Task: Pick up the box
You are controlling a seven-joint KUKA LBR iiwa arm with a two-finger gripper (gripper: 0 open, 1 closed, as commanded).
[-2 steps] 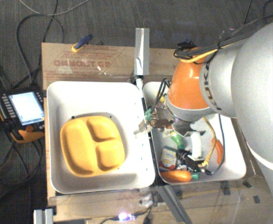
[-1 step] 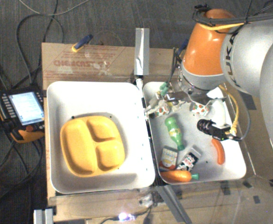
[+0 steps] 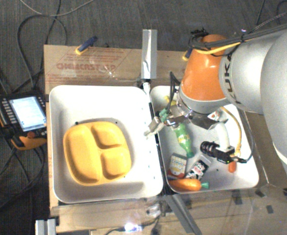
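Overhead slanted view of a table (image 3: 84,62) with two shallow white bins side by side. In the left bin (image 3: 55,146), a yellow divided tray (image 3: 98,152), lying flat, well apart from the work.

In the right bin (image 3: 249,180), a clutter of small things. Near the front wall, the box (image 3: 178,164), small with red and white print, lying flat just above a carrot (image 3: 185,184) and just below a green bottle (image 3: 183,137).

Reaching in from the right, a grey arm with orange band (image 3: 207,77), wrist low over the back-left corner of the right bin. Gripper (image 3: 165,119) beside the bottle's top, near the wall between the bins, apart from the box; spread or pressed together, cannot tell. Nothing seen held. Judged as an approach not yet at the box, bottle and carrot crowding the way in.
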